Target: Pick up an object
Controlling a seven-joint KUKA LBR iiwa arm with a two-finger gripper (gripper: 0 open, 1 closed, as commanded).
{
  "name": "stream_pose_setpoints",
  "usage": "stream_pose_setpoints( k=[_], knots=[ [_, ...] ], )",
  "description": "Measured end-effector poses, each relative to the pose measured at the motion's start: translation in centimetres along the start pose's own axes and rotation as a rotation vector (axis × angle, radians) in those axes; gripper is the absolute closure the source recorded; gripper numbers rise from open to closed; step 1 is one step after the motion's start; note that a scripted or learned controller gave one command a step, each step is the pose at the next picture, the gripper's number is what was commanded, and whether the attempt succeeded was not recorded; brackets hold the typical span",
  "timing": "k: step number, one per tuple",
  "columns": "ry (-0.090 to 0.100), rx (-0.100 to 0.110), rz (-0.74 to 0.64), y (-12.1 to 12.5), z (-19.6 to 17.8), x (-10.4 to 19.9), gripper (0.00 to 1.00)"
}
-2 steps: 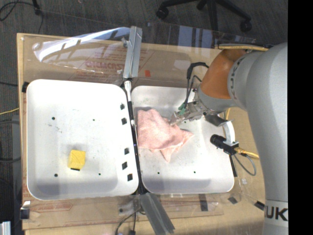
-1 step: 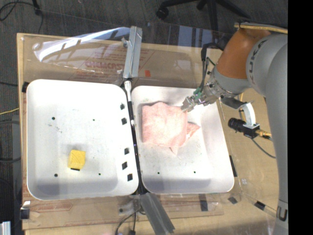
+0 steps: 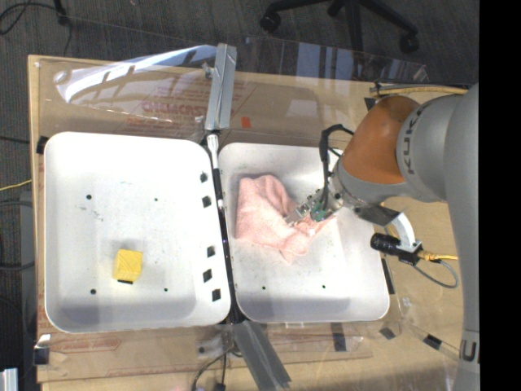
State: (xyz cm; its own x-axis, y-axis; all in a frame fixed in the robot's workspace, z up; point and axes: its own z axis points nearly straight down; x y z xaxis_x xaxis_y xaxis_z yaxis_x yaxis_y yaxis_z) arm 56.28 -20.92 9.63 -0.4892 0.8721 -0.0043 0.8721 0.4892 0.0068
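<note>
Beside the bin divider (image 3: 218,218), in the right-hand bin (image 3: 358,300), lies a crumpled pink cloth (image 3: 262,208). At its far edge sits the hand (image 3: 316,211); whether it pinches fabric I cannot tell. Soft, light, floppy stuff; a raised fold looks the best grip.

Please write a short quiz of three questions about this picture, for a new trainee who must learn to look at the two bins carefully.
1. True or false: the yellow block lies in the right bin.
2. Which thing is the gripper down at? A) the yellow block B) the pink cloth C) the divider between the bins
3. Fill in: the pink cloth lies in the ____ bin.

Key: 1 false, it lies in the left bin; 2 B; 3 right.
</note>
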Motion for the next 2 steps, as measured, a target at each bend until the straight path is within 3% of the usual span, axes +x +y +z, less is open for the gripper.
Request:
stream_pose_setpoints(
  k=[1, 2],
  knots=[
    [0.001, 0.002, 0.099, 8.5, 0.2, 0.5, 1.0],
    [0.004, 0.009, 0.165, 15.9, -9.5, 8.9, 1.0]
  ],
)
